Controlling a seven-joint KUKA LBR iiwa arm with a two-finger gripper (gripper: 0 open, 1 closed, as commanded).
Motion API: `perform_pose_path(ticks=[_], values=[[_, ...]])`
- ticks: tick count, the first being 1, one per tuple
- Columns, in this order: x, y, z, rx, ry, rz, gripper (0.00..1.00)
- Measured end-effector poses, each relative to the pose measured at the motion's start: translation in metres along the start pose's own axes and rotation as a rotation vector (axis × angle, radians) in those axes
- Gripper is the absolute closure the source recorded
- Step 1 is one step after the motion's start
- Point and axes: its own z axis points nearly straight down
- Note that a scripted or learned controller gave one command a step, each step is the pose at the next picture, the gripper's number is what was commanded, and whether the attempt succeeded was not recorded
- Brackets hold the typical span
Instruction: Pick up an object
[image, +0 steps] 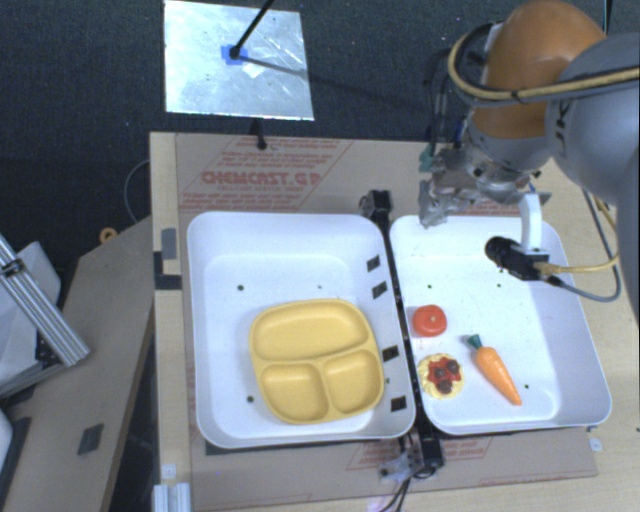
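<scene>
Covering a dark floor, the cardboard-topped bench bears two white bins. A yellow divided tray lies in the left bin. The right bin holds a red tomato slice, a small pizza and a carrot, its long axis diagonal, green top up-left. The gripper hangs over that bin's far edge; finger state unclear.

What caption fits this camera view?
Gripper above right bin's far edge; carrot, tomato lie inside.
</scene>
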Motion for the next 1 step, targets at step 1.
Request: perform_pose_path(ticks=[1], values=[[0.0539, -0.0137, 0.0155, 0.002, 0.000, 0.000, 1.00]])
